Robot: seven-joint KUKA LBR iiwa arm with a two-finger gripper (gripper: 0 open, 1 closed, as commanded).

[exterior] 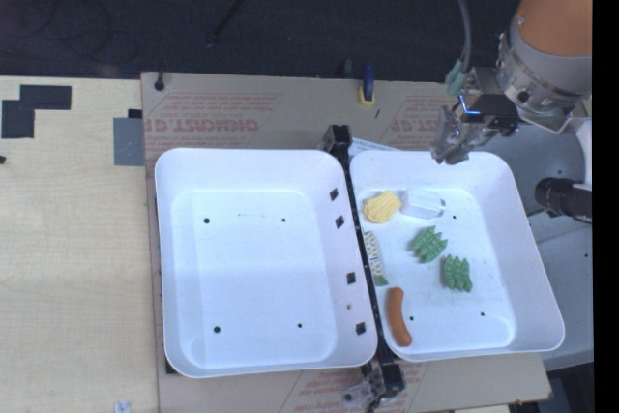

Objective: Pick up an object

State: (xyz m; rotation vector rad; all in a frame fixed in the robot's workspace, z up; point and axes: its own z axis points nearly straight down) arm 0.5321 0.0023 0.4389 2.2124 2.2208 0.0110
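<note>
My gripper [453, 148] hangs over the far rim of the right bin [522, 237], above and to the right of the objects. Nothing shows between its fingers. In the right bin lie a yellow ridged piece [383, 206], a clear plastic item [424, 203], two green leafy pieces [427, 244] [456, 273], an orange-red sausage [397, 316] and a small pale patterned block [373, 256] by the divider.
The left bin [184, 208] sits beside the right one, joined by a black clamp strip [350, 237]. Both rest on a cardboard sheet [242, 116] on the wooden bench. A blue-and-yellow clip [368, 88] stands at the sheet's far edge.
</note>
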